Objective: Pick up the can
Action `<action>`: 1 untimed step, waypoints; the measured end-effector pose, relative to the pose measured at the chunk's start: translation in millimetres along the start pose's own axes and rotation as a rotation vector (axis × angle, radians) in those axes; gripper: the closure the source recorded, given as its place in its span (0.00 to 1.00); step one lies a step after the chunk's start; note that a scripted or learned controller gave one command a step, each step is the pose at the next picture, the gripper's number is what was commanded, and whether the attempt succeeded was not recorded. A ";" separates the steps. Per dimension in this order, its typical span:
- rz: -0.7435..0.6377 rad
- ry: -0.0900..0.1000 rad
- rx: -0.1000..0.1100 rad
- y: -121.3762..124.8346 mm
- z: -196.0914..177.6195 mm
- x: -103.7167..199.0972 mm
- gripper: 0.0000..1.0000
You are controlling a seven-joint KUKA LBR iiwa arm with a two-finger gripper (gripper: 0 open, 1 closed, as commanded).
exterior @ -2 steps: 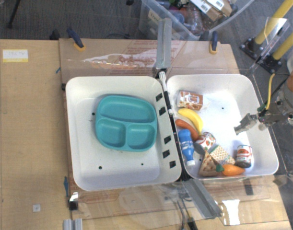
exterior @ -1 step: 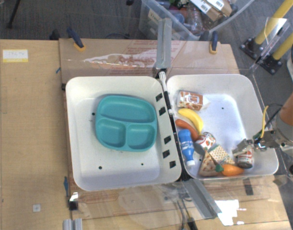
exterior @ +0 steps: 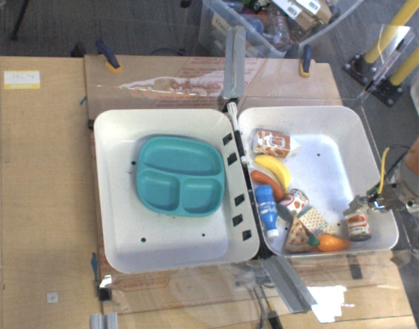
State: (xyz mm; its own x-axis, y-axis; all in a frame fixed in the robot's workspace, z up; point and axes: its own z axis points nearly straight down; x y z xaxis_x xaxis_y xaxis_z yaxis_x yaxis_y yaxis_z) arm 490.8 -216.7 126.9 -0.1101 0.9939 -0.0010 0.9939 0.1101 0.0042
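My gripper (exterior: 365,202), grip state not discernible, sits at the right white bin's (exterior: 332,118) near-right corner, with the small upright red-labelled metal can (exterior: 358,226) just below it, touching or nearly so.

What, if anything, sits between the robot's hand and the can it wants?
Nothing visible does. The hand is right above the can in the right bin's near right corner; the carrot lies beside the can, not between.
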 end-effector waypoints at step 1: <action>0.153 0.000 0.003 36.4 -128.7 97.2 1.00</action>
